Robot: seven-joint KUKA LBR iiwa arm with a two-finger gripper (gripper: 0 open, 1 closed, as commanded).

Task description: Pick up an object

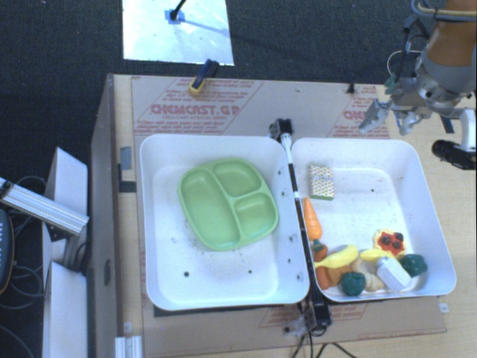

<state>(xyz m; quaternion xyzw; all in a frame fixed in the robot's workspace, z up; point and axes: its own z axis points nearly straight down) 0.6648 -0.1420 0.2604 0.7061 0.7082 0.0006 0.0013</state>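
My gripper (389,118) hangs above the back rim of the right bin (417,177), at the far right of the bench. Its two fingers are spread apart with nothing between them. In the right bin lie a speckled cracker block (321,182), an orange carrot (312,220), a yellow banana (339,257), a pizza slice (389,241), a white bottle (393,272) and two green broccoli pieces (353,283) (412,264). These toys crowd the bin's front edge. The gripper is well behind them and touches none.
The left bin (164,222) holds a green divided plate (228,203). A black-and-white bar (292,177) runs along the seam between the bins. A yellow and black tool (201,77) lies on the cardboard behind the left bin.
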